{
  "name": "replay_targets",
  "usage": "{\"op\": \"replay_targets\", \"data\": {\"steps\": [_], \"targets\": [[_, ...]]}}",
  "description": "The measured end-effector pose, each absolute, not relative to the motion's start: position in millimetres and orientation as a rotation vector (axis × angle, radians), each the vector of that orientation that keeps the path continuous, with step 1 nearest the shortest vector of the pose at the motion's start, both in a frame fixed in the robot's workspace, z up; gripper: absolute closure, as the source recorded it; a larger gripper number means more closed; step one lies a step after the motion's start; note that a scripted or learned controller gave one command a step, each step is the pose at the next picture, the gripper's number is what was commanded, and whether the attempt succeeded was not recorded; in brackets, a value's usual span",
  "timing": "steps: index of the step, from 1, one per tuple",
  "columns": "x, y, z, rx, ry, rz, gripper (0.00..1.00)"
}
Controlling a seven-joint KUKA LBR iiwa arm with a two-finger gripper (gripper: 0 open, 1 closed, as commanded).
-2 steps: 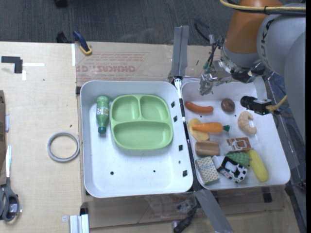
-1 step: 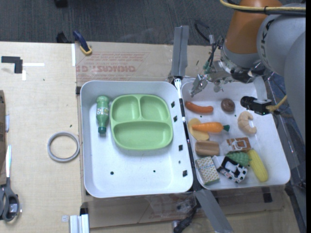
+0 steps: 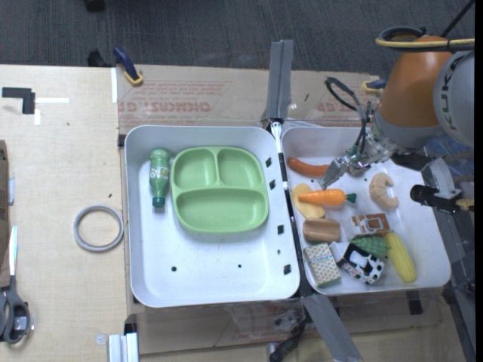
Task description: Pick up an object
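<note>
- Here, the grey arm with its orange band reaches in from the right, and its two-finger gripper [image 3: 336, 173] hangs low over the far part of the right shallow white bin [image 3: 430, 279], between a long orange-red sausage-shaped toy [image 3: 306, 167] and a small orange toy carrot [image 3: 323, 197].
- Whether the claw is released or clenched cannot be told at this slant; nothing is seen between its fingers, so no pick is confirmed.
- Candidates for the pick lie loose and close together in that bin: a pale croissant-shaped toy [image 3: 385, 190], a brown bread-like block [image 3: 322, 230], a yellow toy corn cob [image 3: 401, 257], a black-and-white cow-patterned piece [image 3: 362, 264] and a pale printed box [image 3: 323, 264].
- Judging by its position, the carrot or sausage looks the likeliest target, with crowding a risk.
- The left white bin [image 3: 151, 277] holds a light green three-compartment plastic plate [image 3: 219, 189] with a small green bottle [image 3: 158, 176] lying just beside it.
- Both bins sit on a light wooden bench [image 3: 53, 172], where a grey tape ring [image 3: 98, 227] and scissors [image 3: 13, 311] lie; dark carpet [image 3: 226, 13] shows beyond.
</note>
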State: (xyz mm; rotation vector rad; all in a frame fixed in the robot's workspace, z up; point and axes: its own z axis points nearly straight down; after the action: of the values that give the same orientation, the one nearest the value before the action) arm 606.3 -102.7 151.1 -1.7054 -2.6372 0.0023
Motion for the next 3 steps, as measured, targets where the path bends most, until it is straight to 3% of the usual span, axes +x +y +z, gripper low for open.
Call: {"op": "replay_targets", "data": {"steps": [1,2,3], "targets": [[606.4,-103,151,-1.705,-2.638,0.002,0.00],[586.0,-102,91,-1.880,-2.516,0.002,0.00],[586.1,-103,100,-1.885,-2.512,0.002,1.00]]}}
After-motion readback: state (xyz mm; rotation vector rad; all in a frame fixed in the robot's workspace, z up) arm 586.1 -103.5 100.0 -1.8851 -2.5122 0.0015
